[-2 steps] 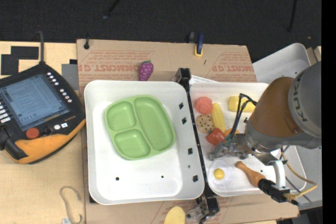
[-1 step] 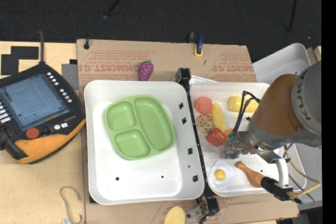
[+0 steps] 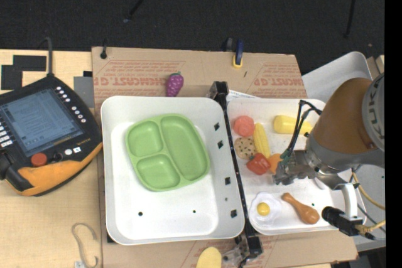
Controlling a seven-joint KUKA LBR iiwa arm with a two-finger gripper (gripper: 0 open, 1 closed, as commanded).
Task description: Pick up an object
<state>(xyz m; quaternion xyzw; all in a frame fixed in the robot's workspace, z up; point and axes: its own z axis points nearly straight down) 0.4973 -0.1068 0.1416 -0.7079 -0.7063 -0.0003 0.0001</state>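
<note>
Hovering low in your right bin: gripper just beside red pepper and corn. Grip state? Can't tell, tip's too dark.

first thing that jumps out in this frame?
The green divided tray in the left bin grabs the eye first. Next, the right bin with its crowd of toy food: tomato, corn, fried egg, drumstick. The arm's claw sits low among them, beside a red pepper.
</note>
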